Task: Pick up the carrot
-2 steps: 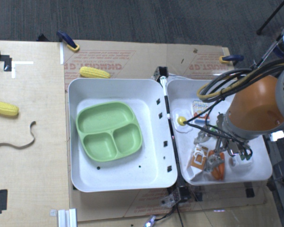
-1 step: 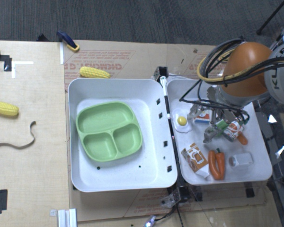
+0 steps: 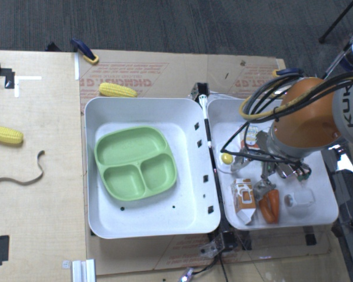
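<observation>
The gripper (image 3: 269, 184) hangs just above the carrot (image 3: 270, 206) in the right bin (image 3: 323, 216); whether its fingers are spread cannot be told.

Left bin (image 3: 191, 113): smooth white plastic with a soft sheen.
Right bin (image 3: 323, 175): the same smooth white plastic.
Green tray (image 3: 135, 162): matt plastic, pale green, smooth with rounded compartments.
Carrot (image 3: 270, 206): orange, slightly glossy skin, looks like moulded plastic.
Small carton (image 3: 245, 195): printed card or paper, orange and white, lower part of the right bin.
Corn cobs (image 3: 116, 90): yellow, bumpy surface, faintly shiny.
Bench sheet (image 3: 182, 75): brown corrugated cardboard, matt, with red print.
Side board (image 3: 35, 216): pale wood-like panel, matt, left of the frame.
Floor (image 3: 165, 10): dark grey, rough carpet-like texture.
Arm band (image 3: 303, 113): glossy orange casing.
Cables (image 3: 270, 96): black rubbery sheathing, smooth.
</observation>
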Robot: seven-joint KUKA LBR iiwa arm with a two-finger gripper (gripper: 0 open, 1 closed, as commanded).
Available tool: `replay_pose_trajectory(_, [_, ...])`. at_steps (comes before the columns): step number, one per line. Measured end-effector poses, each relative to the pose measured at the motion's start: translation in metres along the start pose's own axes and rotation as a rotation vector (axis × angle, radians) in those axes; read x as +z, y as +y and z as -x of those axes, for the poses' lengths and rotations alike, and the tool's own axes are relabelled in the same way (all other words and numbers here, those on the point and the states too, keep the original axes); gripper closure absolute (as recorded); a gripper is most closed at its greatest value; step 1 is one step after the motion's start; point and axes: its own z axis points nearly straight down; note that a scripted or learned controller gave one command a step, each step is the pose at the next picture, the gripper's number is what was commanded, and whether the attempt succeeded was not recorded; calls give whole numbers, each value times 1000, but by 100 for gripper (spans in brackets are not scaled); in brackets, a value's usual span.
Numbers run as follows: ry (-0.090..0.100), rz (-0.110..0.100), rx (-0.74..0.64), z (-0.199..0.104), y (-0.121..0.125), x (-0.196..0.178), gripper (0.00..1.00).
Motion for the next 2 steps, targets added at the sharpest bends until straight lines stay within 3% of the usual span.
replay_pose_trajectory(1, [-2, -1, -300, -15, -54, -99, 0])
replay_pose_trajectory(2, [-19, -12, -97, -36, 6, -18, 0])
